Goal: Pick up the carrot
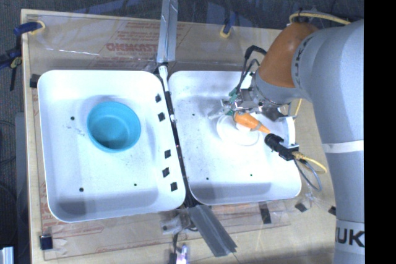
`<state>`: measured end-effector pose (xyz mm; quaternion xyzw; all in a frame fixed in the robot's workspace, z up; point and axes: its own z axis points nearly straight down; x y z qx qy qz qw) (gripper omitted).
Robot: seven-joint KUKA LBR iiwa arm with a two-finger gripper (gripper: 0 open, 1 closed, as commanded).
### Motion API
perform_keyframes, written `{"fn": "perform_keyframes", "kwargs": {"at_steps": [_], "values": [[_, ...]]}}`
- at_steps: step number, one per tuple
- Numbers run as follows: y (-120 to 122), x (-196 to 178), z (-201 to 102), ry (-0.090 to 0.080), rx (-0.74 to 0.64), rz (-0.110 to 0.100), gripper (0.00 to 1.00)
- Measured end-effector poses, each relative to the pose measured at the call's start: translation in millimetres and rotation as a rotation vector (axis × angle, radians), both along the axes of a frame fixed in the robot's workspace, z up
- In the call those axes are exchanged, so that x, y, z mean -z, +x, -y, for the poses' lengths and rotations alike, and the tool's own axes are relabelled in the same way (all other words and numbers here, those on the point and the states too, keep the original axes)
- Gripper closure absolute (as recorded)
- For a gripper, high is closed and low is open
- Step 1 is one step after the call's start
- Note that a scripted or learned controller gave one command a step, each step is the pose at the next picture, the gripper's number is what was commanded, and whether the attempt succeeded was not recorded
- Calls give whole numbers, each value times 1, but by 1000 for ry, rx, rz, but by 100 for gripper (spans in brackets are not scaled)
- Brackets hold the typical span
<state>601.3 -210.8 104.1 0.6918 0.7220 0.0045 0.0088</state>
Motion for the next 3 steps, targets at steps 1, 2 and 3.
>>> {"fn": "perform_keyframes", "kwargs": {"at_steps": [1,2,3], "values": [[-31,-99,-1,4,-125,-19,0],[-61,-92,-1,5,-170,-22,0],[-34,13,-1,6,-24,-22,0]]}}
